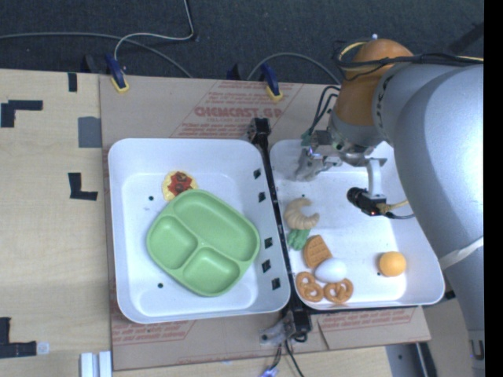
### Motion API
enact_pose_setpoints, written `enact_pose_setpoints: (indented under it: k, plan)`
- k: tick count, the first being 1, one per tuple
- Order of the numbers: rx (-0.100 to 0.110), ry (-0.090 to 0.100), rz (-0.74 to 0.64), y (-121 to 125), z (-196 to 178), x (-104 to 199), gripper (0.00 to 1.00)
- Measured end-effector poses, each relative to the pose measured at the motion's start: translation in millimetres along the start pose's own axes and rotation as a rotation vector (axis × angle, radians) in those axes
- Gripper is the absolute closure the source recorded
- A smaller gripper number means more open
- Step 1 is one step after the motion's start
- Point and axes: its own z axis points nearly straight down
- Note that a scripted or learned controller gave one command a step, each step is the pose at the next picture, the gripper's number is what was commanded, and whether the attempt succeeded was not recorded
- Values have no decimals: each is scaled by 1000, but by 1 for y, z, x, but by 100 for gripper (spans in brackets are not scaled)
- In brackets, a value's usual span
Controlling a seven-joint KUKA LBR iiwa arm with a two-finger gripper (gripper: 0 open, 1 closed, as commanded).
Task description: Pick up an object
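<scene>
From above, the gripper [309, 166] hangs low over the back of the right bin [416, 242], nothing visible between its fingers, and whether they're spread or closed I cannot tell. Just in front lies the croissant [300, 213], with the cracker [317, 250], egg [332, 270], pretzels [324, 290] and orange [391, 264] nearer the front. Left bin [126, 210]: green plate [203, 242], pizza slice [178, 184] touching its back edge.

Grey arm [440, 132] bends down from the right.
</scene>
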Motion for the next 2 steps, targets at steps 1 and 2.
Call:
enact_pose_setpoints:
  k: [1,2]
  plan:
    - [1,0,0,0,0,0,0]
    - [0,0,3,-60,9,0,0]
